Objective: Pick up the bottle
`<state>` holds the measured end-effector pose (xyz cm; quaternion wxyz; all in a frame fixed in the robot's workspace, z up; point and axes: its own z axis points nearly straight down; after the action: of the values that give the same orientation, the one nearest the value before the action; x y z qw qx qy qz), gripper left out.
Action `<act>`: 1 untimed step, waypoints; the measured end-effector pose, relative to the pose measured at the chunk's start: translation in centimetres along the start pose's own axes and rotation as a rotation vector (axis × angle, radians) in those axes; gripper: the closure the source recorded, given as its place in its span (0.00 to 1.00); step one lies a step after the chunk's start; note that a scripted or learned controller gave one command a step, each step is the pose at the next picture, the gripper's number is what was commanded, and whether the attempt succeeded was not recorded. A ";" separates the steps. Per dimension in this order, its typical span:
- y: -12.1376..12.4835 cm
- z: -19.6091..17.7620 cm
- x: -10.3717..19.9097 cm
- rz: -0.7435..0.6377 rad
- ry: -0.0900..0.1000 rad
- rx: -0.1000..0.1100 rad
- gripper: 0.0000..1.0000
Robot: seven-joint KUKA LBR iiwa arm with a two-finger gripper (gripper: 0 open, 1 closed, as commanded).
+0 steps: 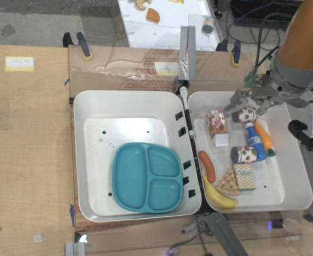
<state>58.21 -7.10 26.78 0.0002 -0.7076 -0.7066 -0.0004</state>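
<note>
The bottle (pixel 255 140) is blue with an orange and white label. It lies flat in the right bin (pixel 292 193), pointing toward the front right. An orange carrot (pixel 263 134) lies against its right side. A small can (pixel 246 115) lies just behind the bottle's top end. My gripper (pixel 248 105) hangs over the back of the right bin, above that can and a little behind the bottle. Its fingers are spread and hold nothing.
The right bin also holds a red-and-white carton (pixel 217 122), a second can (pixel 244 154), a small box (pixel 244 176), a sandwich wedge (pixel 228 183), a banana (pixel 218 195) and a hot dog (pixel 207 166). A teal divided plate (pixel 147 177) lies in the left bin (pixel 87 143).
</note>
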 end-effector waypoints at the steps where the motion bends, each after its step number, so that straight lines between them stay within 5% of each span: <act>1: -1.7 0.2 -7.7 -0.016 -0.001 0.000 0.00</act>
<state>56.53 -14.76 26.57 -0.0003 -0.7020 -0.7122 -0.0002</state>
